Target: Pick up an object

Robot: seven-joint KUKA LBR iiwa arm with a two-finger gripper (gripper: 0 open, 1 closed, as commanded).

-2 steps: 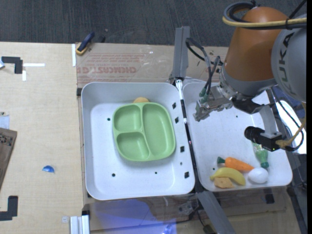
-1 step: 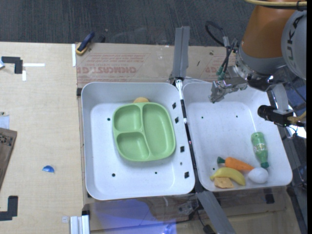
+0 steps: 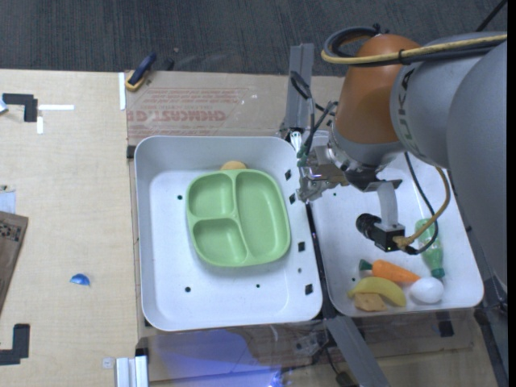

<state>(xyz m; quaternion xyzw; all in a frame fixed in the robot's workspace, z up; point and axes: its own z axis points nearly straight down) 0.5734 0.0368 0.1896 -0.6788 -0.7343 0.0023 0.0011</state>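
The hand [image 3: 310,182] hangs over the right bin [image 3: 339,248], close to the wall it shares with the left bin [image 3: 153,240]. It carries nothing that can be seen. Whether it is apart or together cannot be told from this slant, because the wrist covers it.

The likeliest things to pick lie bunched in the right bin's front corner, on the arm's side. There a carrot [image 3: 393,272] rests against a banana [image 3: 379,289], with a white egg [image 3: 426,290] just beside them. A small brownish lump [image 3: 370,301] sits at the front wall and a green bottle [image 3: 433,252] leans at the outer wall. A green divided plate [image 3: 239,216] takes up the middle of the left bin, and a small yellow thing [image 3: 233,166] peeks out at its far edge.

The step in hand looks like the approach, with no target reached yet. To do it well, the hand should probably go to the open side of the cluster rather than its middle. The carrot seems the best choice, since it lies on top and is narrow enough to span. Closing across its short axis, clear of the banana, would likely avoid pinching two things at once. The egg could roll away. The plate is wide and flat, and so a poor target.
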